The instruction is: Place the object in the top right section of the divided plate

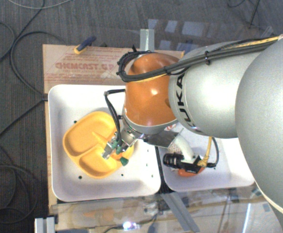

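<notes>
Camera view, left to right: you see the yellow divided plate (90,142) in the left bin (59,178), with the gripper (116,152) over its right edge. Something small, orange and green shows at the tip; its orientation is unreadable.

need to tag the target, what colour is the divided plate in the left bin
Yellow-orange, plain with no pattern. The divided plate shows best in the camera view, lying in the left bin.

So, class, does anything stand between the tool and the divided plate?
Nothing visible does. The tool sits at the right edge of the yellow divided plate in the left bin; the arm's wrist covers part of that side.
</notes>
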{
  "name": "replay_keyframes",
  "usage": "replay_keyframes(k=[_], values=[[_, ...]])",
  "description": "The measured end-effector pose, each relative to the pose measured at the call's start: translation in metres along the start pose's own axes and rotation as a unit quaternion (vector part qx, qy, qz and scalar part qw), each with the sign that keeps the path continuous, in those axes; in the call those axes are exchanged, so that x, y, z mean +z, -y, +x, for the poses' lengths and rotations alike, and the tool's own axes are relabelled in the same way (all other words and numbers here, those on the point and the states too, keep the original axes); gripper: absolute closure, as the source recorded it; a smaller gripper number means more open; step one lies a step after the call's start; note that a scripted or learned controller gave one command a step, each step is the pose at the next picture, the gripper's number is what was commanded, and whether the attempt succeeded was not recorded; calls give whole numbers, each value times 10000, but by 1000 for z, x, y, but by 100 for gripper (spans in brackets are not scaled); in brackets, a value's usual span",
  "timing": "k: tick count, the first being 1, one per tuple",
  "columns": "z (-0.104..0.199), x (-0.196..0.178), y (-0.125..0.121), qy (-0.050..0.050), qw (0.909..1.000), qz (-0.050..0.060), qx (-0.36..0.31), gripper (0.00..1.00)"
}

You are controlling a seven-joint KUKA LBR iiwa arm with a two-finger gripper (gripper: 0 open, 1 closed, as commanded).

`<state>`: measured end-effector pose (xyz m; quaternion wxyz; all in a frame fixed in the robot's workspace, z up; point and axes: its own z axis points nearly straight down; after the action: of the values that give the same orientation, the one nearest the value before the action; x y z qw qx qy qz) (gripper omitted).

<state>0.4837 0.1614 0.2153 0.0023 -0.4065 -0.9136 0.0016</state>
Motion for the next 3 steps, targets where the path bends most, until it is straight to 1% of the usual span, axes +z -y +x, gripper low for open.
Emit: replay_keyframes(k=[1, 2, 3], values=[[-25, -142, 22, 24, 9794, -11, 2019, 100], [12, 26, -9, 0, 9880, 14, 1542, 100], [-46, -50, 8, 12, 9973, -3, 737, 100]])
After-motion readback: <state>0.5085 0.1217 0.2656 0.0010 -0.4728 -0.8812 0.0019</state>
